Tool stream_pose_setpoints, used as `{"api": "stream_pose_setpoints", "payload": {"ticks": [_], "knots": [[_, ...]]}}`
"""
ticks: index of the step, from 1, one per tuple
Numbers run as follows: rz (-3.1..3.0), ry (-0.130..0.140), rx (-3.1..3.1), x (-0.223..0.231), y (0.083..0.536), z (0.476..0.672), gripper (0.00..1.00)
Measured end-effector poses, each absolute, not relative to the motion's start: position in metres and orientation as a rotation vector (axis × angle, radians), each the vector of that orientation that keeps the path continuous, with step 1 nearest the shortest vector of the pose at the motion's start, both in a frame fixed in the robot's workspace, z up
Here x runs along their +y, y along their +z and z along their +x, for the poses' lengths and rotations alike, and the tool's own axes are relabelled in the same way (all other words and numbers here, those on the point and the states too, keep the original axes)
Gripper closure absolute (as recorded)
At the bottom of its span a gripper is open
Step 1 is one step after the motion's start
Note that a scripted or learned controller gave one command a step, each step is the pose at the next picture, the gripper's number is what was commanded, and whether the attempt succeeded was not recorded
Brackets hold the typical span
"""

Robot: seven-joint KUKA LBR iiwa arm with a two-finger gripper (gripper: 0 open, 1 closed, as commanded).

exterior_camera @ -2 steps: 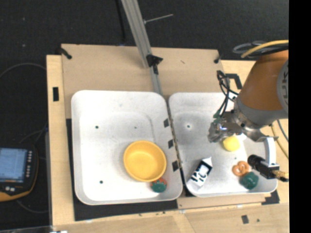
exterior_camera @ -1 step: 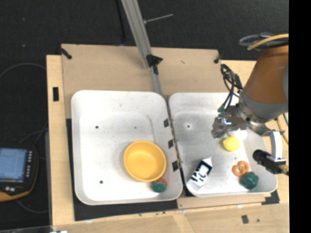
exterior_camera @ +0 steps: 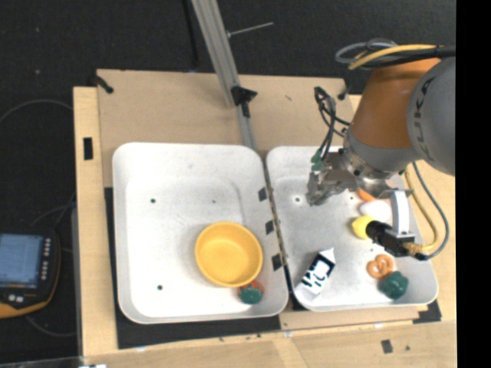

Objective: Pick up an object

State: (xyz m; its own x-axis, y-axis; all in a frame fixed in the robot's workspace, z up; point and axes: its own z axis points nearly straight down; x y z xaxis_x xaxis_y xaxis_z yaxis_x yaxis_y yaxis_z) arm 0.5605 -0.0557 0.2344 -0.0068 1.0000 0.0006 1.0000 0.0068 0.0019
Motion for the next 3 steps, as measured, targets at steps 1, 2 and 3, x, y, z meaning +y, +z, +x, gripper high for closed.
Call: {"api": "stream_pose_setpoints", "payload": {"ticks": [1,2,3], "knots": [[2.212,0.005,2.229,-0.006,0.244,0.592,1.00],[2.213,0.005,2.228,0.036,0.254,0.624,1.00],[2.215,0.001,2.225,0.078,0.237,0.658,1.00]]}}
